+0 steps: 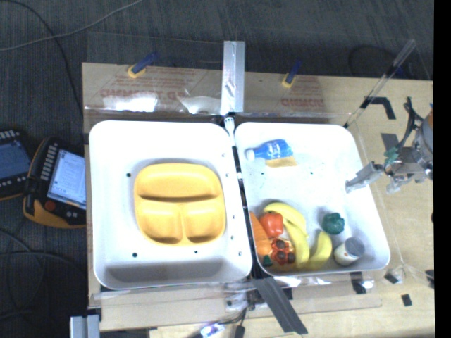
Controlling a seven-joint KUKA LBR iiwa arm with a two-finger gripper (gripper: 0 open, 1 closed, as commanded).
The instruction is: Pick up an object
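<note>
While the job is to pick something up, nothing has been picked up yet, as far as the camera view shows. Every toy lies in the right bin point(366, 189).

Near the far wall of that bin lies a small bottle point(270, 150) with a blue label, on its side. Down at the near end there is a pile. A yellow banana point(296, 224) curves through the middle of it. A red pepper point(272, 224) sits just to its left, touching it, with an orange thing point(258, 243) beside it against the bin's left wall. A green round toy point(333, 223) sits to the right of the banana, and a small grey cup point(350, 248) lies near the bin's near right corner.

The left bin point(113, 160) holds a yellow tray point(180, 201) with three parts in it.

The gripper point(405, 166) sits at the right edge of the picture, outside the right bin, past its right wall. It is well apart from all the toys. It is too small and blurry to see how it is set, so I cannot tell if it is spread or squeezed. Nothing can be seen in it.

So I think the job is only at the start. The arm has to come over the right bin, go down on one toy, grab it and lift it.
</note>
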